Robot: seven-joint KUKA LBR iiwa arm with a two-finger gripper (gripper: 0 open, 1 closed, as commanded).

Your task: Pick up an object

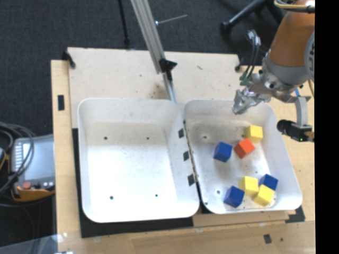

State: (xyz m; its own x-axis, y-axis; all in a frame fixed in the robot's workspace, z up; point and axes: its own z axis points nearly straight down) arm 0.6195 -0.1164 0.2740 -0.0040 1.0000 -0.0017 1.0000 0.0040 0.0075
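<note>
**Arm poised over the far rim of the block bin**

A pale wooden bench (pixel 116 73) stands on dark carpet, bearing two shallow white bins side by side.

The blocks all lie in the right bin (pixel 280 157), below the pincer (pixel 241 105) in the camera view, nearer the front edge. Closest to it is a yellow block (pixel 255 132), just down and to the right of the fingertips. An orange block (pixel 244 148) touches that yellow one's lower left corner, directly below the pincer. A blue block (pixel 223 152) sits just left of the orange one, apart from it. Well below the pincer, near the front wall, four more cluster: a blue block at the front (pixel 233 196), a middle yellow block (pixel 249 184) beside it, a corner yellow block (pixel 264 194) further right, and a small blue block (pixel 269 181) above that one.

The pincer hangs above the bin's far rim, pointing down, with nothing between its fingers; whether they are spread or closed I cannot tell at this size. The grey arm with its orange band (pixel 291 36) rises up and to the right of it.

To the pincer's left lies the left bin (pixel 90 142). A slanting aluminium bar (pixel 151 30) reaches in from up and to the left, ending near where the bins meet. Office chair legs (pixel 249 9) show on the carpet above.
</note>
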